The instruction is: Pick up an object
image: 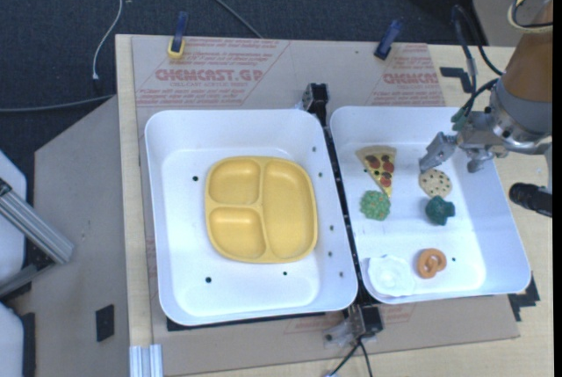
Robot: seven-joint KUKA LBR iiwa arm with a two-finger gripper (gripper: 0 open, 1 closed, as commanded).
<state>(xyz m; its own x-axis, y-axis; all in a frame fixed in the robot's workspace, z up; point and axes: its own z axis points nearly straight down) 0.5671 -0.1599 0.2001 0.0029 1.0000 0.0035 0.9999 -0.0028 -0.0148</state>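
Note:
The right bin [500, 217] holds a pizza slice [378, 164], a speckled round cookie [434, 183], a light green broccoli piece [376, 206], a dark green piece [439, 210], an orange pretzel [430, 263] and a white round disc [391, 272]. My gripper [457, 157] hangs over the bin's back right part, just above and behind the cookie. It is open, its fingers are spread wide, and nothing is between them. One grey finger [434, 153] points down toward the cookie.
The left bin [176, 191] carries a yellow divided plate [262, 208]. Two blue clamps [178, 37] [387, 39] hold the board at the back. The arm's grey body with its orange band [531, 72] stands over the bench's right edge.

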